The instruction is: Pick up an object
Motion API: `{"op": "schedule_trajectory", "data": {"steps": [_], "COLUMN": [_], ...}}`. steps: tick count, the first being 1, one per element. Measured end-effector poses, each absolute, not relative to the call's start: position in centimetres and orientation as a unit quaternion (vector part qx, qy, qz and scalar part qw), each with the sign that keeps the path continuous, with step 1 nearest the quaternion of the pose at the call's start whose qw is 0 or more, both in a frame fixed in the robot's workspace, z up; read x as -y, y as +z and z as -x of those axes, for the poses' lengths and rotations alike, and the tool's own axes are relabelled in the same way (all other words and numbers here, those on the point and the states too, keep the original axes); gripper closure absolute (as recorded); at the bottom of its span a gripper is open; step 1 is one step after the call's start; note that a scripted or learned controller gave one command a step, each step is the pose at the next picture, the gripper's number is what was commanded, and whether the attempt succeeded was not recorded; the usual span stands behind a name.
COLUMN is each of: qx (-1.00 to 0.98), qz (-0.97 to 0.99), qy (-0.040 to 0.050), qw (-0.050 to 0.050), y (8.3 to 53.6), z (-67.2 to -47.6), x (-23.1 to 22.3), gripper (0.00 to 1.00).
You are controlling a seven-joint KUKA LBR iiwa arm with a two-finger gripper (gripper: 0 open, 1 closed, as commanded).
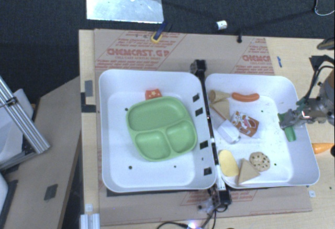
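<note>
Looking down on your desk (131, 44), you have two shallow white bins side by side, both smooth plastic with rounded corners. The left bin (112, 118) holds two things: one green plate (159, 128), glossy, rounded-square and split into three compartments, and one small orange block (153, 94) touching the plate's rim at 12 o'clock. The right bin (280, 91) holds seven things. One orange sausage (245, 97) lies at 12 o'clock, with a tan cone (218, 96) just beside it at 10. Near the middle you see a printed packet (246, 124), red-brown and white, and a pale grey block (228, 131) touching it at 8 o'clock. Along the 6 o'clock side sit a yellow oval piece (227, 163), a tan wedge (247, 172) and one round speckled cookie (259, 161). Your jaws (291, 127) hang over this bin's rim at 3 o'clock; whether they are wide or narrow you cannot tell here.
</note>
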State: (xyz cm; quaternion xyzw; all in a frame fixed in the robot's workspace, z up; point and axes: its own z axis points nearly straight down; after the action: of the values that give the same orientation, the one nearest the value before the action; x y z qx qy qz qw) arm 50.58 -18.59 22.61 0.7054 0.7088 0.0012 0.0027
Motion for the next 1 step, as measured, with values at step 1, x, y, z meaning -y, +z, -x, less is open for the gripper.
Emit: {"op": "schedule_trajectory", "data": {"steps": [1], "qx": [-0.711], "qz": [-0.703], "qy": [0.0016], "qw": [0.001], "y": [21.77], "z": [-53.61], "x": [13.98], "gripper": [1.00]}}
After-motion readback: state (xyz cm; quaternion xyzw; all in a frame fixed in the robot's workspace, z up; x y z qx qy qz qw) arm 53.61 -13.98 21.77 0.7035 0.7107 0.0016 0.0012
